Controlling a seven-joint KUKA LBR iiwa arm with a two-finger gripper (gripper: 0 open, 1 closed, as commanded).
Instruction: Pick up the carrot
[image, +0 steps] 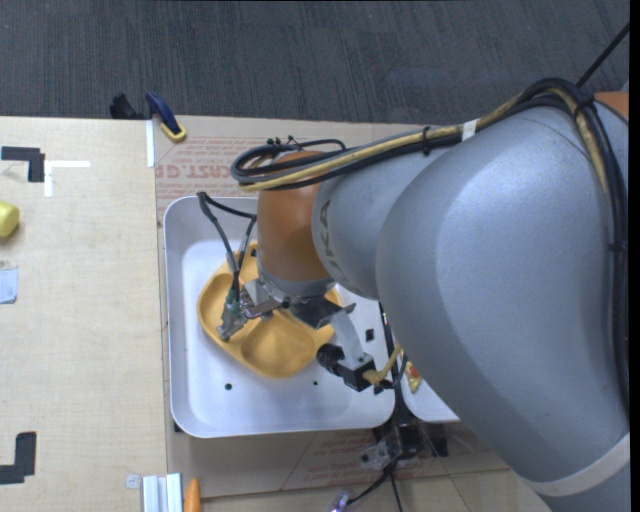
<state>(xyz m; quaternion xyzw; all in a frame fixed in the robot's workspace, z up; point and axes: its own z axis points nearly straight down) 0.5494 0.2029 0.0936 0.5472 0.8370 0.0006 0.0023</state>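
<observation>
A carrot cannot be picked out for sure. The nearest thing to it in colour is a big yellow-orange curved shape (268, 352), which is seen right under the claw (233, 318) and spreads out below it and to its right. It cannot be told whether this shape is the carrot. The claw is pressed down close to the left part of the shape, and they seem to touch. It cannot be told whether the claw is released or clenched, and nothing is seen to be gripped by it.

The shape and the claw are both found inside a white bin (200, 405). The bin floor below the claw is marked by a few small dark dots. Just above the claw, the orange band (285, 240) of the arm is seen, and thin black wires are hung beside it. To the right of the claw, much of the view is covered by the big grey arm (490, 280).

Far to the left of the claw, a small yellow thing (6, 218) is laid on the pale bench (80, 350). Far above the claw, a blue and yellow clip (165, 115) is set at the bench edge.
</observation>
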